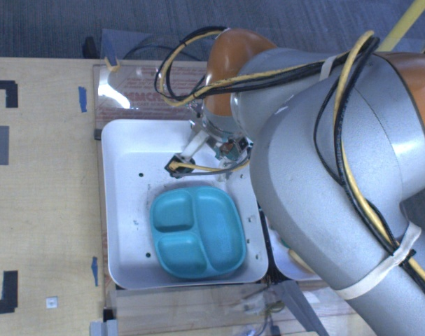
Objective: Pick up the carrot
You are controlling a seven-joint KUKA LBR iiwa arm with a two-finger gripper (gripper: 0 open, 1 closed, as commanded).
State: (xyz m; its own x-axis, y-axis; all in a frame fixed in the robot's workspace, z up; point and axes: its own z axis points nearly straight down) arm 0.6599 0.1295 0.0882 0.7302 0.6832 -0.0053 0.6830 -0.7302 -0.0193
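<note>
Teal plate: seen lying in the white bin.
Gripper: held over that bin's far end; whether apart or together cannot be told.

The bulky grey arm bears an orange band, yellow-black cables and white straps
</note>
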